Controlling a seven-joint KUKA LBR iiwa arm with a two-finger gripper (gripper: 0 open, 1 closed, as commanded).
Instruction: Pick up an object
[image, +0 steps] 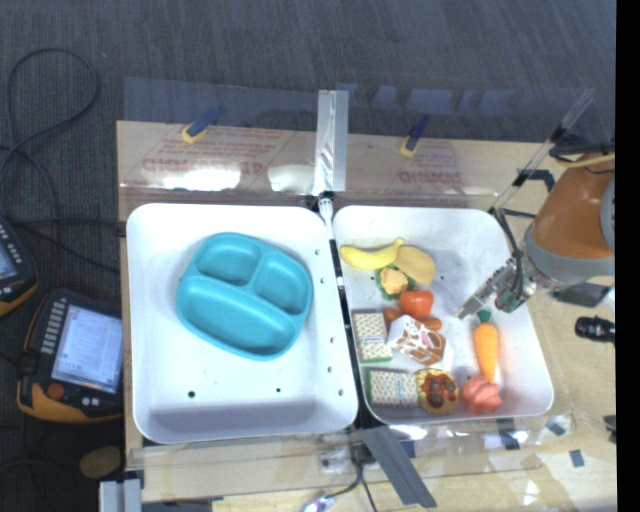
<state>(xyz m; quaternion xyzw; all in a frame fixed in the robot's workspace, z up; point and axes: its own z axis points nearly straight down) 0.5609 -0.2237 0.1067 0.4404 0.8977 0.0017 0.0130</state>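
Note:
The right bin (455, 222) holds several toy foods. A yellow banana (368, 256) lies at its upper left beside a yellow-brown piece (419, 264) and a red tomato (417, 303). Below them sit a white snack packet (418, 342), two green-edged packets (370, 335) and a small pizza-like piece (437, 390). An orange carrot (486, 349) lies upright along the right side, with a pink piece (482, 395) at its lower end. My gripper (492, 293) hangs over the bin's right part, just above the carrot's green top, with nothing seen between its fingers.
The left bin (160, 390) holds a blue divided plate (246, 292). A metal divider (331, 140) stands at the back between the bins. A tablet-like device (72, 352) and cables lie off the bench at the left. The arm's orange band (575, 215) is at the right edge.

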